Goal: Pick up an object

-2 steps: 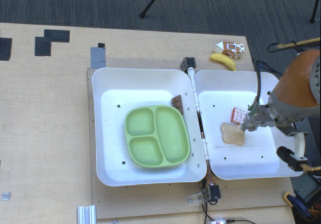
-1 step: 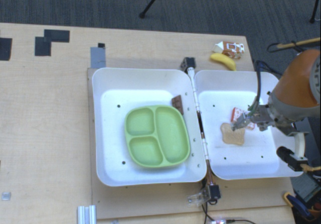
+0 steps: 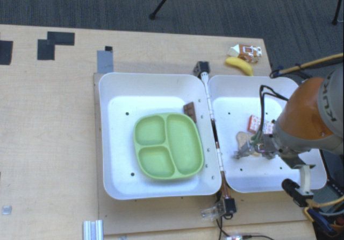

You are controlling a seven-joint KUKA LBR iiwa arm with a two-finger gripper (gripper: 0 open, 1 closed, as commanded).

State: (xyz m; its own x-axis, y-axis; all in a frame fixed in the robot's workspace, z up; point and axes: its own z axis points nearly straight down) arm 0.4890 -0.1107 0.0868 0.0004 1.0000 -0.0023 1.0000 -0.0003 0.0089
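Observation:
The right bin (image 3: pixel 236 177) holds a small red and white packet (image 3: pixel 254 123) and a beige rounded object (image 3: pixel 244 138) just below it. My gripper (image 3: pixel 244 152) hangs low in this bin, its metal fingers pointing left and down beside the beige object. The grey arm with its orange band (image 3: pixel 303 115) covers the right part of the bin. Nothing shows between the fingers. A small brown object (image 3: pixel 189 109) lies at the right edge of the left bin.
A green three-compartment plate (image 3: pixel 168 146) fills much of the left bin (image 3: pixel 115 126). A yellow banana (image 3: pixel 238 64) and a small toy (image 3: pixel 248 50) lie on the bench behind the right bin. Black cables run along the arm.

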